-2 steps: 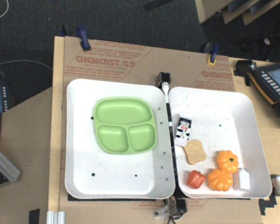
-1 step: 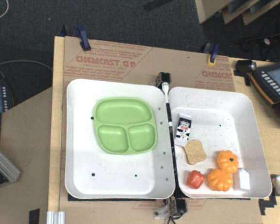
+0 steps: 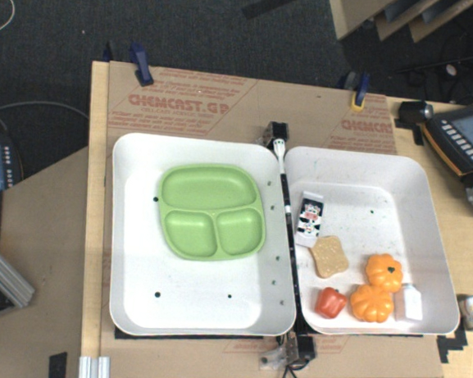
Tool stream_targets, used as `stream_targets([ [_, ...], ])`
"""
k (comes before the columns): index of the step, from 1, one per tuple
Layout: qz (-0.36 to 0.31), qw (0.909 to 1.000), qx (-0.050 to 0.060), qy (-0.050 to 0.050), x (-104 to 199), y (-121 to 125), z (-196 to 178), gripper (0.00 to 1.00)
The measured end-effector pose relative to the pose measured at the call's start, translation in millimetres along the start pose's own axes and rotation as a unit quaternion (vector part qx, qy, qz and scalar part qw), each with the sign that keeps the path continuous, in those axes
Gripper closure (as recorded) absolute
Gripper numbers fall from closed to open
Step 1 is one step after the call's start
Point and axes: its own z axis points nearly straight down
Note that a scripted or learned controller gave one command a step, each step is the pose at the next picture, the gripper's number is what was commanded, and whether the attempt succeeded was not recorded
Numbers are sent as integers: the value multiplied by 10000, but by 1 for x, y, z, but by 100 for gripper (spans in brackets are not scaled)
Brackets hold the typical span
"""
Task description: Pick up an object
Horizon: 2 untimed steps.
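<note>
Dark carpet surrounds the desk (image 3: 228,101), whose brown board carries two white bins side by side. Left bin (image 3: 128,298) holds a green three-part tray (image 3: 211,211) toward its far half, with bare floor along its near edge. Right bin (image 3: 416,200) holds the small things, bunched at its near side: a printed card (image 3: 309,219) by the left wall, a tan bread slice (image 3: 328,256) just beyond, a red pepper (image 3: 331,302), two orange pumpkins (image 3: 384,271) (image 3: 372,303) touching, and a white block (image 3: 411,304) at the near right corner. Its far half lies open.
</note>
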Motion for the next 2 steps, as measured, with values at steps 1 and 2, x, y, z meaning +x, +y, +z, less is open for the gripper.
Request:
stream_targets([
  [1, 11, 9999, -133, -58, 0, -26, -148, 100],
  [2, 21, 10000, 16, 6, -1, -52, -21, 100],
])
